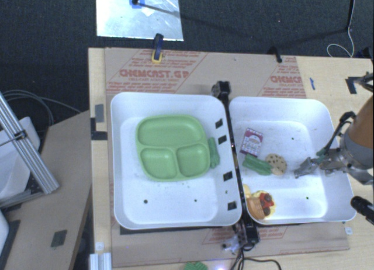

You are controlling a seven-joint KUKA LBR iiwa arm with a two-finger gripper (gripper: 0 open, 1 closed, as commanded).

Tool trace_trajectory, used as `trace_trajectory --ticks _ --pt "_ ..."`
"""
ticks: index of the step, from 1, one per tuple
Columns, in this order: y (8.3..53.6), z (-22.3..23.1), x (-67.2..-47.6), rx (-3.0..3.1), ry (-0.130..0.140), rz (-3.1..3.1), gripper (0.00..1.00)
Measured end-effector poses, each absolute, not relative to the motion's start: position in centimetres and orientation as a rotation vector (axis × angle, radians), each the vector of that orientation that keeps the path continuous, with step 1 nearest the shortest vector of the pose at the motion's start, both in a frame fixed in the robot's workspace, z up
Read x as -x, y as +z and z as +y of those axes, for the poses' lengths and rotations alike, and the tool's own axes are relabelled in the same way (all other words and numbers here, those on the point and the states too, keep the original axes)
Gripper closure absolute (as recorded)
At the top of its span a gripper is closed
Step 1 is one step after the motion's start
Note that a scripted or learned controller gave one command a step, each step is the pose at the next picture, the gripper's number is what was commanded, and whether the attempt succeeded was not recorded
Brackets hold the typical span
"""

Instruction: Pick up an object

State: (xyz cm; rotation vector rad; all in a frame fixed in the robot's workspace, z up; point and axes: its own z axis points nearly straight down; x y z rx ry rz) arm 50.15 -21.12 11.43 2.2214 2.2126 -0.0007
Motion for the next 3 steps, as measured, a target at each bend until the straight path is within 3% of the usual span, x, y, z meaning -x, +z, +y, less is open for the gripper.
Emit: trace_trajectory --ticks 1,2,3 --pt "8.5 -19.5 -55.1 -2.211 0.004 2.228 0.00" --pt "11.5 -20.7 -54.7 -2.217 0.003 2.221 0.00" --pt "11.9 -17.2 -56.4 -2.212 0.004 2.228 0.00"
